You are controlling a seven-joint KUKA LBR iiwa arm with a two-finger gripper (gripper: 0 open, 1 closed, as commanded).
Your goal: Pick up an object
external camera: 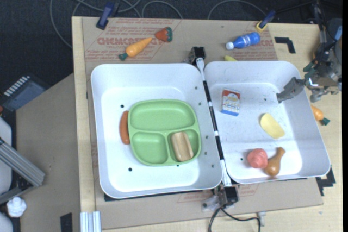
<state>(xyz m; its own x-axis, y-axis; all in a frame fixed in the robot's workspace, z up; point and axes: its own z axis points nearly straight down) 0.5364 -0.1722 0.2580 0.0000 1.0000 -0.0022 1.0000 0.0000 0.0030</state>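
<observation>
The right bin [304, 168] holds a small white carton with a red and blue label [230, 102], a yellow lemon-like piece [272, 125], a pink-red ball [258, 157] and an orange drumstick [274, 162]. My gripper [302, 93] hovers over that bin's upper right corner, above and to the right of the yellow piece. Its fingers [288, 91] are spread apart, open, with nothing between them.
The left bin [109, 89] holds a green divided plate [163, 117] with a bread roll [182, 145] in one compartment and a sausage [124, 126] beside it. On the bench behind lie a carrot [138, 46] and a blue bottle [243, 41]. A small orange item [317, 114] sits by the right rim.
</observation>
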